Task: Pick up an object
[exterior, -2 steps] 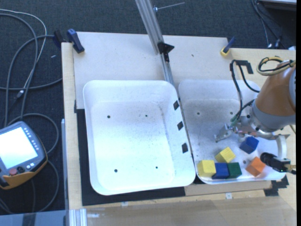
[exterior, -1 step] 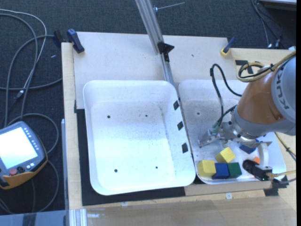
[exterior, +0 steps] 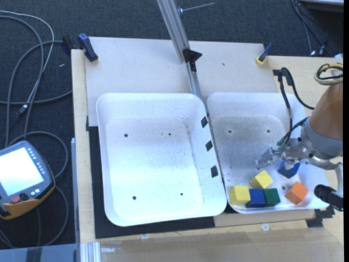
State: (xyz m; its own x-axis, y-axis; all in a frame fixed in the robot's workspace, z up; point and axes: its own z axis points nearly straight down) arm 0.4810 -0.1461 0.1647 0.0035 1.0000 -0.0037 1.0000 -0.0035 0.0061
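The arm reached in from the right over the right-hand bin [exterior: 240, 108], its gripper [exterior: 268, 158] hanging low above the bin's speckled floor, a placement that suited a descent onto the blocks gathered in the near corner. Those blocks lay bunched against the bin's front wall, probably because the shallow floor curves up there and stops them. A yellow block [exterior: 263, 179] sat nearest, just below and slightly left of the gripper; a second yellow block [exterior: 239, 194] lay further toward the front rim, touching a blue block [exterior: 256, 197], with a green block [exterior: 272, 196] beside that. An orange block [exterior: 296, 193] rested apart to the right, and another blue piece [exterior: 288, 170] lay partly under the wrist. The metal fingers pointed left and looked apart, with nothing seen between them, though they were small and partly blurred. The left-hand bin [exterior: 109, 124] stood alongside on the counter [exterior: 136, 64].
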